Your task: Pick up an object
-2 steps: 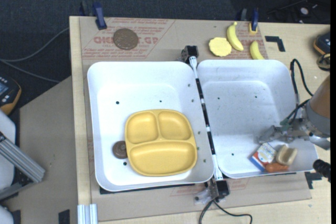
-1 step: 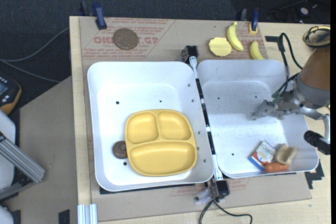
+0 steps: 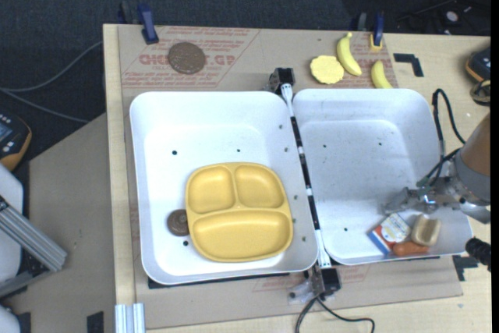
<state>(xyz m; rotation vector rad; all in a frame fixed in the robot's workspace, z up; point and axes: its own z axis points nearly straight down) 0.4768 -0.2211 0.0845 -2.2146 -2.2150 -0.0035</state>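
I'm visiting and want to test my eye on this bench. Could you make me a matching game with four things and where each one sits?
Things:
1. yellow divided plate
2. bananas
3. gripper
4. brown disc

Places:
A. on the bench behind the right bin
B. in the left bin
C. on the bench behind the left bin
D. over the right bin, near its front right corner

Pairs: 1-B, 2-A, 3-D, 4-C
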